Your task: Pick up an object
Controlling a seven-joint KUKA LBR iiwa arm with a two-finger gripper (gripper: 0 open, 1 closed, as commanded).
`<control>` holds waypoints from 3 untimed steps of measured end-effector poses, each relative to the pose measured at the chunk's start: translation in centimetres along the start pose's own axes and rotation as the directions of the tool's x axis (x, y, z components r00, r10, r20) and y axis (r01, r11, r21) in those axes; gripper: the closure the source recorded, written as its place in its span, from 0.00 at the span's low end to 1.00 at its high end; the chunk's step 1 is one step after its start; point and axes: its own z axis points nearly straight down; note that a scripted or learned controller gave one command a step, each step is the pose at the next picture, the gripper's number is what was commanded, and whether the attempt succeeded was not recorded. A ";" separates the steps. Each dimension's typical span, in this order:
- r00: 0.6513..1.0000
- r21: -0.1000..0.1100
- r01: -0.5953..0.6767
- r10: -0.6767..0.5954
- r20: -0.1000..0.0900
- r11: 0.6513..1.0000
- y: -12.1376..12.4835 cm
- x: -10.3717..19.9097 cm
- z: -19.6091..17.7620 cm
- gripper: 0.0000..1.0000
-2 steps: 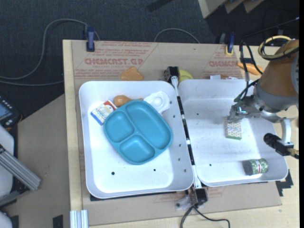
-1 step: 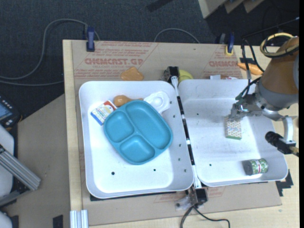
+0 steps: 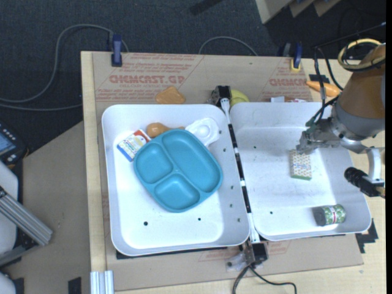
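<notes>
My gripper (image 3: 310, 139) hangs over the right bin (image 3: 269, 188), in its upper right part. Directly below and touching its lower tip in the view lies a small flat speckled pad (image 3: 301, 165), pale green and white. A green can (image 3: 329, 214) lies on its side near the bin's front right corner. In the left bin (image 3: 122, 225) a blue divided plate (image 3: 177, 170) rests in the middle. A small white and blue carton (image 3: 132, 144), an orange ball (image 3: 157, 129) and a white cup-like piece (image 3: 203, 129) sit behind the plate.
Behind the bins on the bench lie an orange lump (image 3: 169, 95), a yellow-green object (image 3: 238, 97) and a black part (image 3: 220, 93). Blue clamps (image 3: 116, 49) grip the board's far edge. The arm's body (image 3: 362, 106) covers the right bin's far right corner.
</notes>
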 end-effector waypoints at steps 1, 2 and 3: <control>1.000 -0.003 0.000 0.000 0.001 1.000 0.1 0.0 -1.0 1.00; 1.000 -0.002 0.000 0.000 0.000 1.000 0.1 0.0 -1.0 0.00; 1.000 0.034 0.000 0.000 -0.014 0.999 -1.1 -0.9 1.7 0.00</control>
